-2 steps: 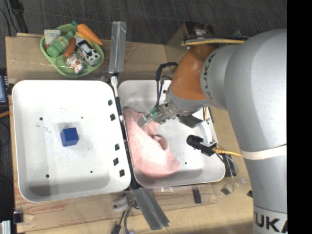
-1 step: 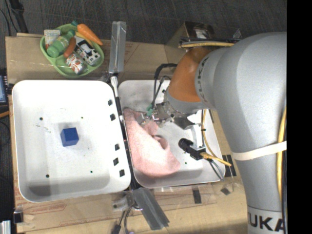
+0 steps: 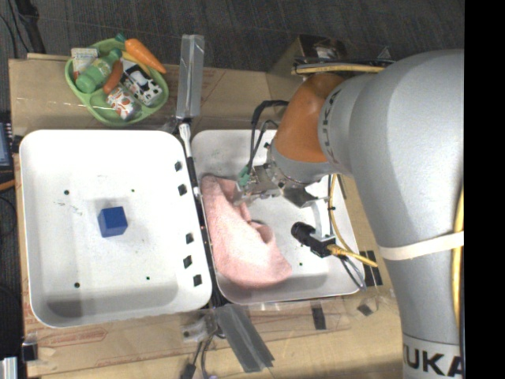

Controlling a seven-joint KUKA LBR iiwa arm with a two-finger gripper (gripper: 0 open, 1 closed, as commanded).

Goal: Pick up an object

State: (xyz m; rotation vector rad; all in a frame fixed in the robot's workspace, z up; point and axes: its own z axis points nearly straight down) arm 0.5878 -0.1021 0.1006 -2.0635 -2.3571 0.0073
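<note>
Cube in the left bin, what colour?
Blue. The cube sits alone on the white floor of the left bin, clearest in the camera view.

pink towel (image 3: 241, 239): soft nubby cloth | bins (image 3: 47, 152): smooth white plastic | blue cube (image 3: 113, 221): matt

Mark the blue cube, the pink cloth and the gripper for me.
blue cube (image 3: 113, 220), camera view, its top face, in the left bin.
pink cloth (image 3: 241, 239), camera view, middle of the fabric, in the right bin.
gripper (image 3: 251, 185), camera view, its tip above the cloth's upper edge.
</note>
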